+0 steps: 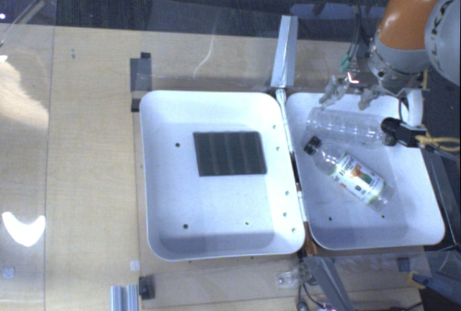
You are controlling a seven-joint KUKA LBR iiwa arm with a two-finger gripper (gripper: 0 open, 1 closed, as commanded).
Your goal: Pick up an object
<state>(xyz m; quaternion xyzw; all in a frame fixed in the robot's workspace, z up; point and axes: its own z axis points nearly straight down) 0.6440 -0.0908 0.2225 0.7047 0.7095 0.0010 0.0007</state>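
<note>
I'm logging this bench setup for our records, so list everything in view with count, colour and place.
White bins: two, side by side on the bench, left bin, right bin.
Dark ridged pad: one, dark grey, flat in the left bin.
Clear bottle: one, transparent, lying in the right bin's far part.
Labelled bottle: one, clear with dark cap and green-white label, lying in the right bin, nearer the camera.
Arm: one, grey with orange band, at right.
Pincer: one, above the right bin's far edge.
</note>
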